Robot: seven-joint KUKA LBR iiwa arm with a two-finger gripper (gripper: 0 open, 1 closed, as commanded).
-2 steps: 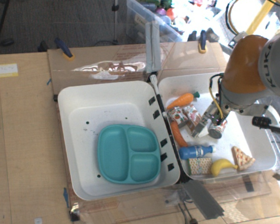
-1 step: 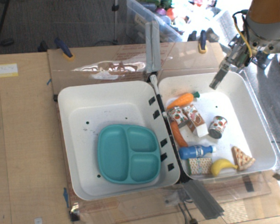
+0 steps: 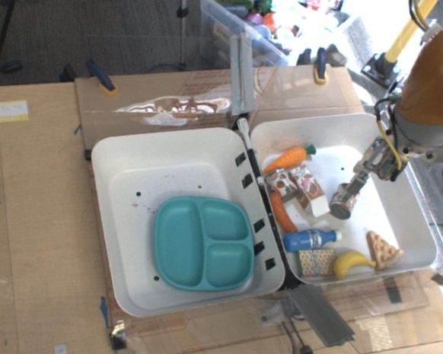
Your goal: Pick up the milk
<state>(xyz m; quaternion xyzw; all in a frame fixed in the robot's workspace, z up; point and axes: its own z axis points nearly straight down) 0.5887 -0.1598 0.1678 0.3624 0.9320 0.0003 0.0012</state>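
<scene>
The milk [image 3: 310,191] is a small brown-and-white carton lying on its side in the right bin [image 3: 408,219], left of centre. A second, similar carton [image 3: 283,184] lies against its left side. My gripper [image 3: 340,204] hangs over the middle of the right bin, slanting down to the left, with its tip just right of the milk's lower end. Its fingers look shut, with nothing between them. The grey arm with its orange band [image 3: 429,95] comes in from the right edge.
The right bin also holds an orange carrot [image 3: 285,159], an orange stick [image 3: 282,213], a blue bottle [image 3: 309,239], a patterned box [image 3: 313,261], a banana [image 3: 352,262] and a pizza slice [image 3: 383,250]. A teal divided plate [image 3: 204,242] lies in the left bin [image 3: 123,188].
</scene>
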